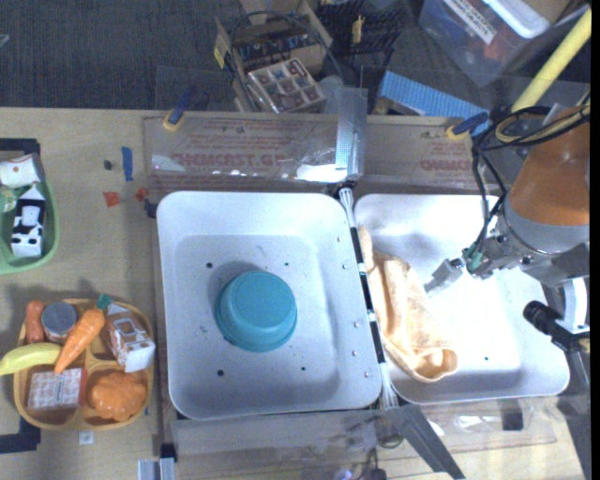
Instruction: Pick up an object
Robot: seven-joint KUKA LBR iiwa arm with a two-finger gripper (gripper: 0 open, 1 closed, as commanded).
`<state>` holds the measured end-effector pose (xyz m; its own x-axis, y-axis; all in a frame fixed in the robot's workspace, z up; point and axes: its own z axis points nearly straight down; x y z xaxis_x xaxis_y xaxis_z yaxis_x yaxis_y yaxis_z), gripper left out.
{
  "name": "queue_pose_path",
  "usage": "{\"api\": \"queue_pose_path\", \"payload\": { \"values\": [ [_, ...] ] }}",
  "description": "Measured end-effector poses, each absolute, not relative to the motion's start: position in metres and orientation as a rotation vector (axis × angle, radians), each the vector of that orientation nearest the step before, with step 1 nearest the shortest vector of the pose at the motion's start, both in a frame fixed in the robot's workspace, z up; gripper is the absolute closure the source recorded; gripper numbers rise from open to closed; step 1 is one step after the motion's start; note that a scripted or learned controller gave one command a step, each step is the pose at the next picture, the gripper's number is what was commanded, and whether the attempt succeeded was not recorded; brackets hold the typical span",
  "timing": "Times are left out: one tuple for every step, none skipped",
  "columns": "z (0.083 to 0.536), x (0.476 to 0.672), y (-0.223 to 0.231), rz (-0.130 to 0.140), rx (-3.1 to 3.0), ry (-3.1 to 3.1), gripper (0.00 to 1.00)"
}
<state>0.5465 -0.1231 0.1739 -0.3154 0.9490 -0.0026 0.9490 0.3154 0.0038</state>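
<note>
Lying crumpled, orange-tan cloth [411, 319] hugs right bin [534, 375].

A pale wooden bench [84, 197] is seen under even light, with dark grey floor [103, 47] behind it. On that floor, a cardboard box of small items [277, 70], a black wire rack [370, 28] and a blue textured board [422, 94] are scattered.

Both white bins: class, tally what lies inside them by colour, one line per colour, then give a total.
Blue: 1, the upturned bowl in the left bin.
Orange-tan: 1, the crumpled cloth in the right bin.
Total: 2
</note>
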Motion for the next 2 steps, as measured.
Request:
{"api": "queue_pose_path", "payload": {
  "values": [
    [0.1845,0.5474,-0.1248,0.005,1.836,2.538,1.00],
    [0.1844,0.5473,-0.1249,0.005,1.837,2.538,0.00]
  ]
}}
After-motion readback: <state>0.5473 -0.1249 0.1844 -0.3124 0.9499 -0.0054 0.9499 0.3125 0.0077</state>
